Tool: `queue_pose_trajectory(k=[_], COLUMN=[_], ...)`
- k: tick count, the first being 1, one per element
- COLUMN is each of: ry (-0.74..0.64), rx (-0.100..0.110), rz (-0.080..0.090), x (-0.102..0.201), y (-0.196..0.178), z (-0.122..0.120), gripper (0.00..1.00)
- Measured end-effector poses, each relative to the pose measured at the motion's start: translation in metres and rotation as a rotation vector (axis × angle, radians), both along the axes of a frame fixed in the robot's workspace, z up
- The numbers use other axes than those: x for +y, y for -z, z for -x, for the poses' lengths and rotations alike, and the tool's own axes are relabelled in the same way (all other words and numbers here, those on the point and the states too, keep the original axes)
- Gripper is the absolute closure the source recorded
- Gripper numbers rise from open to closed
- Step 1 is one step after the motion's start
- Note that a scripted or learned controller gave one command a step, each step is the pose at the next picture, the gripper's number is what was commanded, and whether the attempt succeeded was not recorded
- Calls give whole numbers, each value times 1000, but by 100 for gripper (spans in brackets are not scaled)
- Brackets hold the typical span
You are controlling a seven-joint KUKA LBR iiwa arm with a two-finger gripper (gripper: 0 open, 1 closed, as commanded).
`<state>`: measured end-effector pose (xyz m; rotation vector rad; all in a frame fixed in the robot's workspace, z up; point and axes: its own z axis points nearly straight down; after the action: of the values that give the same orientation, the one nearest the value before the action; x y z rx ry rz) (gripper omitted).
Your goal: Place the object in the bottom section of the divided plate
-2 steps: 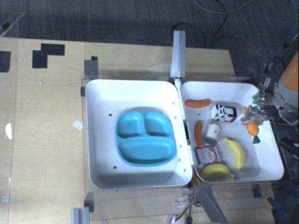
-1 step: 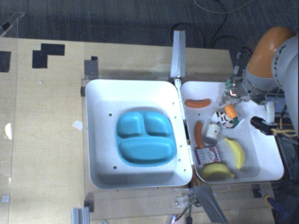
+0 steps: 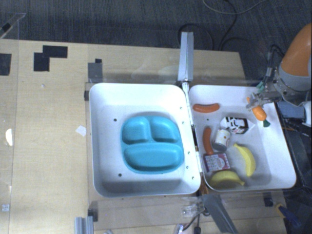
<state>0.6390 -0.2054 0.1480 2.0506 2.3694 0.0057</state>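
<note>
Carrot-shaped toy [image 3: 260, 113], orange with a green tip, sits at the upper right of the right bin [image 3: 287, 172], directly under the tool [image 3: 257, 100], whose thin fingers come down around its upper end; whether they are spread or pinching it I cannot tell, since the fingertips blur into the orange. The toy's long axis runs at a slant, green tip pointing down and to the right, toward the bin's right wall. The arm's orange band [image 3: 298, 52] and grey wrist stand just above and to the right of it. The divided plate [image 3: 152, 144], blue, lies in the middle of the left bin [image 3: 105, 179], well apart from the tool, across the ridge where the two bins meet. Its bottom section [image 3: 153, 157] is the wide one, nearest the camera, below two smaller upper sections. So the coming carry, as I judge it, runs leftward and a little toward the camera. Other toys lie between: a sausage [image 3: 206, 107], a second sausage [image 3: 207, 139], a small can [image 3: 222, 139], and two bananas [image 3: 246, 159].
</note>
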Motion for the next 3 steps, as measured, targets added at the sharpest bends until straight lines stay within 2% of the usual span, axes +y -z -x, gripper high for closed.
queue_pose_trajectory(k=[1, 2, 3], ry=[-209, -227, -538], rx=[2, -43, 1], rz=[0, 22, 3], x=[20, 48, 43], y=[3, 24, -82], z=[17, 60, 73], gripper=[100, 100, 100])
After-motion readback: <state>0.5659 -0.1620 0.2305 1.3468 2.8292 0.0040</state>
